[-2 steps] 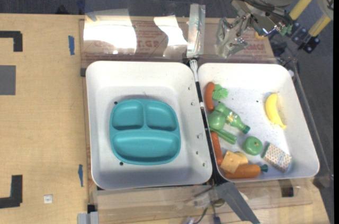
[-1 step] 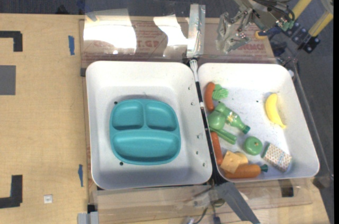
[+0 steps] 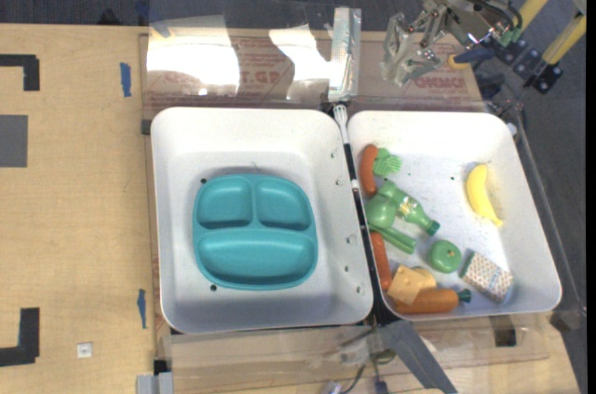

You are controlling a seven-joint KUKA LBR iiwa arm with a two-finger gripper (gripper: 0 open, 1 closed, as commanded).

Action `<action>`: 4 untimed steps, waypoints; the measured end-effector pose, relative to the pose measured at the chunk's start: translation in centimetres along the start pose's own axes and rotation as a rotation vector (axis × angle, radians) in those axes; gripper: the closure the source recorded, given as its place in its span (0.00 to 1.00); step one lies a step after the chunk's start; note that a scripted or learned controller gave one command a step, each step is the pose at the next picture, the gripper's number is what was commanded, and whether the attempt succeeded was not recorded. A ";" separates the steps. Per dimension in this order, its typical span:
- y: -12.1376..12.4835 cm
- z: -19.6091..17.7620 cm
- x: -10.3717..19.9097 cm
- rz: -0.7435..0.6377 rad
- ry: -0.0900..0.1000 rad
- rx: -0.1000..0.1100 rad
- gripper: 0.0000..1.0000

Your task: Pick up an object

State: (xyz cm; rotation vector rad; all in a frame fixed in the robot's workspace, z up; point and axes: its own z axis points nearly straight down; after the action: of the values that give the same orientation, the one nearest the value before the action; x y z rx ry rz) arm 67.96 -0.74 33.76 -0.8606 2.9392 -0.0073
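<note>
My gripper (image 3: 407, 64) hangs above the back rim of the right bin (image 3: 531, 215), its metal fingers (image 3: 397, 57) spread apart with nothing between them. Below it the right bin holds a yellow banana (image 3: 480, 192), a green bottle (image 3: 399, 213), a carrot with a green top (image 3: 372, 165), a small green round piece (image 3: 445, 255), a patterned block (image 3: 488, 277), an orange wedge (image 3: 408, 281), and two more carrots (image 3: 438, 300) along the left and front walls.
The left bin (image 3: 177, 150) holds a teal divided tray (image 3: 253, 230). A clear plastic sheet (image 3: 279, 57) lies behind the bins. A brown bench surface (image 3: 65, 197) stretches to the left. Cables and yellow fittings (image 3: 540, 1) hang near the wrist.
</note>
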 end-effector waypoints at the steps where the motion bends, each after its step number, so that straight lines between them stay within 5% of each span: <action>1: -0.1 -1.3 -0.3 0.002 -0.011 0.004 1.00; 2: -3.2 -9.9 2.6 -0.512 0.055 -0.036 1.00; 3: -10.7 -11.3 7.3 -0.640 0.057 -0.042 1.00; 4: -17.6 -0.1 12.9 -1.042 0.051 -0.070 1.00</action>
State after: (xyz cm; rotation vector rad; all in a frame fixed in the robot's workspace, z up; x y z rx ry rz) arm 66.58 -22.51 33.36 -2.2672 2.1741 0.0102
